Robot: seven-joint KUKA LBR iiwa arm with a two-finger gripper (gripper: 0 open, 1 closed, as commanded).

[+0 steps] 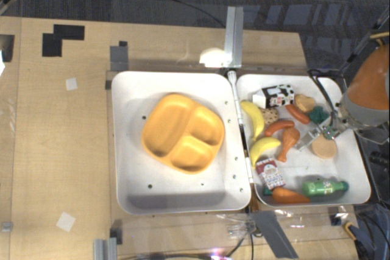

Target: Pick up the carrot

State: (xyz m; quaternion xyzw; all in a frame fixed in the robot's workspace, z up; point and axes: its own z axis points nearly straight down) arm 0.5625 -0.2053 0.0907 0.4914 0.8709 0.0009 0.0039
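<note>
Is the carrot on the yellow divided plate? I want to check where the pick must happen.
No, the carrot lies at the near edge of the right bin, while the yellow plate sits in the left bin.

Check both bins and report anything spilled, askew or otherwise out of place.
Nothing looks spilled or damaged. The yellow divided plate sits flat in the left bin. The toy food is jumbled in the right bin, and the carrot lies along its front wall beside the green bottle.
</note>
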